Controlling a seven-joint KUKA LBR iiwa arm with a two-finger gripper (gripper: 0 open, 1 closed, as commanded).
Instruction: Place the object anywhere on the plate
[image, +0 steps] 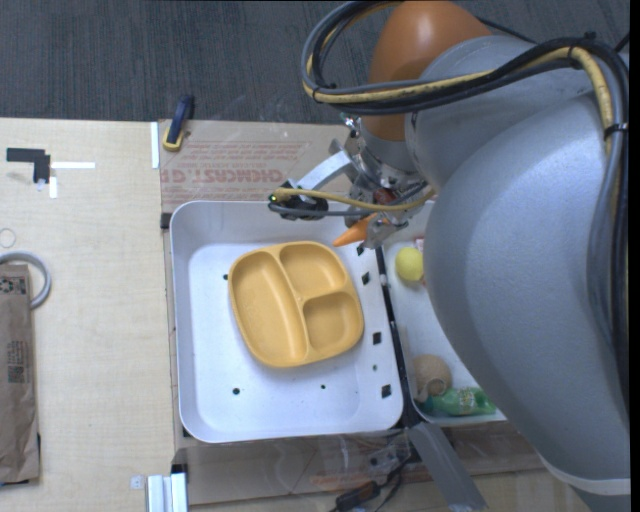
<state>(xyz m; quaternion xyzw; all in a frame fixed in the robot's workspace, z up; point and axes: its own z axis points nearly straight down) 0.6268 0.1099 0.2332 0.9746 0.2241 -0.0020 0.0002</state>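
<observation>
A yellow plate (296, 302) with three compartments lies in the left white bin (205, 400), slightly right of the bin's middle. My gripper (368, 222) hangs over the bin's back right corner, just past the plate's far right rim. A small orange carrot-like object (350, 237) pokes out from between its fingers, pointing left and down toward the plate. The gripper is shut on it. The arm's large grey body (530, 260) hides most of the right bin.
In the visible strip of the right bin lie a yellow lemon (409, 264), a brownish round item (432, 375) and a green item (462, 402). Cardboard (240, 160) lies behind the left bin. A brown bag (15, 370) rests at the bench's far left.
</observation>
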